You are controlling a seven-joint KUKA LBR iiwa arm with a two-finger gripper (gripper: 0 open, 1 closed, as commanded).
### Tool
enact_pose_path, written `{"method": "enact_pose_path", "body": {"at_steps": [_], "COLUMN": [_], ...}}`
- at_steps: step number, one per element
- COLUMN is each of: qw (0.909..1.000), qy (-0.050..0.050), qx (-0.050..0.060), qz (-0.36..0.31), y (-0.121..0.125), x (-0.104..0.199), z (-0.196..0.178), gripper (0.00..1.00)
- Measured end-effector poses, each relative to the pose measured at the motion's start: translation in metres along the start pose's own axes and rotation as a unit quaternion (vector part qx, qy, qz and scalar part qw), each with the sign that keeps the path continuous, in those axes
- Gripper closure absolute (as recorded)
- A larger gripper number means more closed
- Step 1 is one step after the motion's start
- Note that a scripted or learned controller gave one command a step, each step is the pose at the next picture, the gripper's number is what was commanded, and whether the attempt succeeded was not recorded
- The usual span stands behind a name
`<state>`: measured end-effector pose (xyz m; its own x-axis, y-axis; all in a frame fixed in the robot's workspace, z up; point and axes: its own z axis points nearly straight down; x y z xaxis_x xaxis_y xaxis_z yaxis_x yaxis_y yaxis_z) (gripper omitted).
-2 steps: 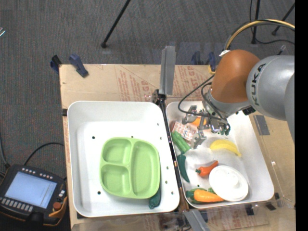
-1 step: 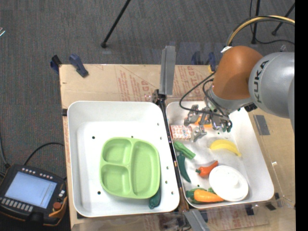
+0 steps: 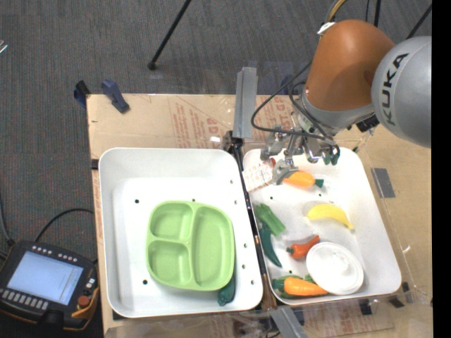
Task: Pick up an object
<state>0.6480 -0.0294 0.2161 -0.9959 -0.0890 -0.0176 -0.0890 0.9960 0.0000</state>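
On the tabletop [image 3: 169, 118] sit two white bins, and the big grey and orange arm [image 3: 352, 65] hangs over the far end of the right bin [image 3: 384, 252] with its hand [image 3: 294, 155] low near the bin's back wall. I cannot tell if the hand is spread or pressed together, because the metal parts blur into each other, and nothing shows pinched in it. I think this is the reaching step, with no toy picked yet. The left bin [image 3: 120, 189] is well off to one side of the hand and holds a green plate [image 3: 190, 245] with three parts. The toys to choose from are all in the right bin. Far from the hand, at the near end, is a white bowl [image 3: 335, 266] with a carrot [image 3: 303, 285] just beside it. Closer in come the yellow banana [image 3: 329, 215], a green pepper [image 3: 270, 218] and a small red pepper [image 3: 303, 247]. Right beside the hand is an orange toy [image 3: 299, 179], so that looks like the easiest pick. Next the hand should go straight down over it and close. The back wall and the edge between the bins are close, so there is little room there, but more open floor lies toward the banana.
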Motion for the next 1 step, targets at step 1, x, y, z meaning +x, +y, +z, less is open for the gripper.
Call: {"method": "enact_pose_path", "body": {"at_steps": [1], "qw": [1.0000], "qy": [0.002], "qx": [0.001], "qz": [-0.001], "y": [0.0001], "x": [0.0003], "z": [-0.0061], "gripper": [1.00]}}
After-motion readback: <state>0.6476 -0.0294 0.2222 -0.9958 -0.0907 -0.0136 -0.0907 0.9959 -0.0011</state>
